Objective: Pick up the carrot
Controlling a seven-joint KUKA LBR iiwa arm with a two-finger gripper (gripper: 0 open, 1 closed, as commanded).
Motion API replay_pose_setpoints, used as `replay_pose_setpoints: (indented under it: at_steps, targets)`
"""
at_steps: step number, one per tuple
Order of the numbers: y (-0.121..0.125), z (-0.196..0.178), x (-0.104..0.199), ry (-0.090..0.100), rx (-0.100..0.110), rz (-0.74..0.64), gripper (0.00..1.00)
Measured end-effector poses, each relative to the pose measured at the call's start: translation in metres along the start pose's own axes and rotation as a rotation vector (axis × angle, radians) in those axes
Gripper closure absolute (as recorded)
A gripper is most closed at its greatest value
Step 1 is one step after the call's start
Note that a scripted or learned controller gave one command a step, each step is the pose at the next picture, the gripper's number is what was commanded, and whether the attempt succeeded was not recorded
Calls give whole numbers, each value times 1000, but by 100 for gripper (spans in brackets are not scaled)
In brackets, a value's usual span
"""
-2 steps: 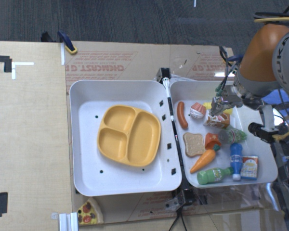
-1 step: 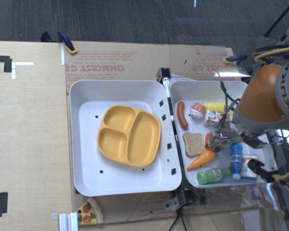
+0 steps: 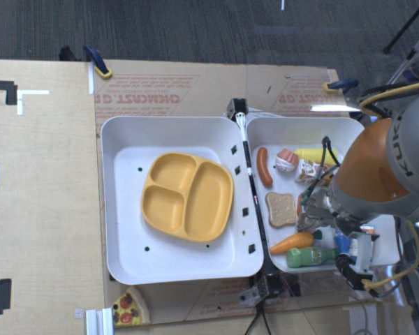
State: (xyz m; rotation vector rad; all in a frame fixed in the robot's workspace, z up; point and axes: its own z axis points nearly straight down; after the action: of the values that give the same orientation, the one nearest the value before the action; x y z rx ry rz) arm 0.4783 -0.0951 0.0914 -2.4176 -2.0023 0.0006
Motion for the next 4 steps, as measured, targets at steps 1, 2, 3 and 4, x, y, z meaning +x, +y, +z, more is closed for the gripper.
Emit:
replay_pose_setpoints:
  at_steps: [1,2,3,4]
  targets:
    - [2,-9,0,0,-1,7,100]
    - [2,-9,0,0,-1,7,0]
    - [-1,-209,10,-5,-5,-89,0]
    - [6,-446,36,-9,-14,-645,0]
